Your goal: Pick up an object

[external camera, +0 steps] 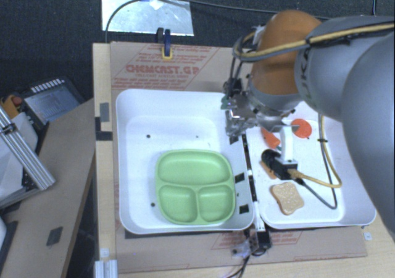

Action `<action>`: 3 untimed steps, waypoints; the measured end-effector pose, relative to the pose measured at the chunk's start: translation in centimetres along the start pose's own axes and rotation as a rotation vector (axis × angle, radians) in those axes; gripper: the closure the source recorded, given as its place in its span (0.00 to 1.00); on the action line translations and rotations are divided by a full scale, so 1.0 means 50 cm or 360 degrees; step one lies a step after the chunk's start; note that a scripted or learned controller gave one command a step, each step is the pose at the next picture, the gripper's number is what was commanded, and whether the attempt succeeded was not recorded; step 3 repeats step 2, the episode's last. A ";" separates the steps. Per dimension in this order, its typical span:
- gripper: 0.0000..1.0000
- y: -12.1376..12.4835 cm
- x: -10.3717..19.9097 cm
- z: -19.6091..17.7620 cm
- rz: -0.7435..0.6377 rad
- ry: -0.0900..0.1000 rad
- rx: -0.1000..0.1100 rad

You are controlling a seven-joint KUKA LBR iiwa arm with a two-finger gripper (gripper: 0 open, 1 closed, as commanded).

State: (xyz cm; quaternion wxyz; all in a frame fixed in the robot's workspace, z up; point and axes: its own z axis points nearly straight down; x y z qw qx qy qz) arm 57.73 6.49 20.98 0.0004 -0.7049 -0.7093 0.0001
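My gripper (233,130) hangs low over the ridge where the two white bins meet, near their far half. In the right bin (345,206) a slice of toast (287,197) lies near the front edge, well in front of the gripper. A small orange piece (271,139) lies just right of the gripper, and a rounder orange thing (300,127) sits further right, partly hidden by the arm. A green divided plate (194,184) fills the front of the left bin (142,122), to the gripper's front left. I see nothing held in the gripper.
The grey arm with its orange band (284,54) covers the far part of the right bin. Cardboard (160,67) lies under and behind the bins. A wooden table with a metal rail (24,153) stands at the left.
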 end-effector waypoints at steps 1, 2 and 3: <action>1.00 -0.036 0.080 -0.026 -0.0004 0.0002 0.0000; 0.00 -0.035 0.076 -0.025 0.0003 0.0001 0.0000; 0.00 -0.035 0.076 -0.025 0.0003 0.0001 0.0000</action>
